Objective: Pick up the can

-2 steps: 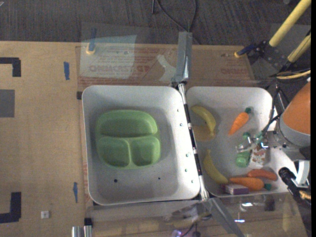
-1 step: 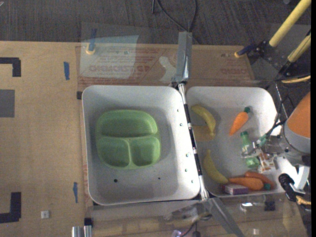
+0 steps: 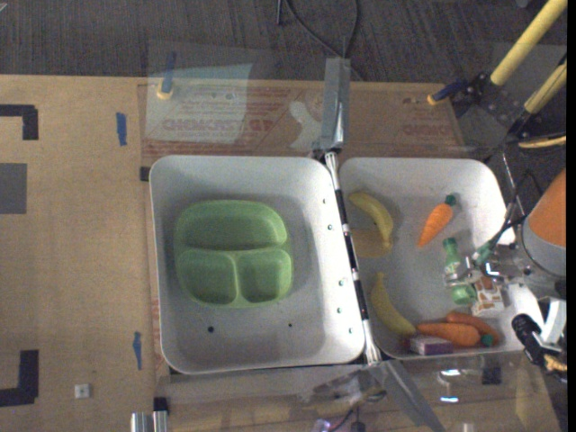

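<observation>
In the right bin (image 3: 409, 180), toward its right wall: green can (image 3: 453, 261), below a carrot (image 3: 436, 222) and just beside the gripper (image 3: 481, 275). Impossible to tell whether gripper apart or together. No sign of the can between it.

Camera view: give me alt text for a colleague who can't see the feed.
Two white bins sit side by side: the left bin holds a green divided plate, and the right bin holds two bananas, carrots and a green can. The gripper reaches in from the right beside the can.
</observation>
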Action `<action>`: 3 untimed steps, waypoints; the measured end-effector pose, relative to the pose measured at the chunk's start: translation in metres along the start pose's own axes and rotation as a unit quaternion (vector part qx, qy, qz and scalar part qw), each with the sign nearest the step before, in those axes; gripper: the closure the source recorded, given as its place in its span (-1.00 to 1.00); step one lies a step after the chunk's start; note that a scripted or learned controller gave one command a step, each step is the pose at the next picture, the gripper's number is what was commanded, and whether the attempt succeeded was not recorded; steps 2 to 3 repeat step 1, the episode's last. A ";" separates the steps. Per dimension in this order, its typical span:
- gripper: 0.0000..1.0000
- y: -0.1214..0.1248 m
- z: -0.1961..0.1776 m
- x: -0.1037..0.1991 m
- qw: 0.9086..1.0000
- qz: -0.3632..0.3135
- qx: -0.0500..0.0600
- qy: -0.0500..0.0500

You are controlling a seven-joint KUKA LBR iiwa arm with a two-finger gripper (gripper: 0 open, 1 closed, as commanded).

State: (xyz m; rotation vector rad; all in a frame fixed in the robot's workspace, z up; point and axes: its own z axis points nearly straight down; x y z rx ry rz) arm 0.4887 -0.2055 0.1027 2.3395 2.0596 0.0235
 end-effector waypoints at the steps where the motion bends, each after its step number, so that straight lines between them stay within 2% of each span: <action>1: 1.00 0.036 -0.101 0.031 0.981 0.193 0.015 -0.001; 3: 1.00 0.036 -0.101 0.031 0.981 0.193 0.015 -0.001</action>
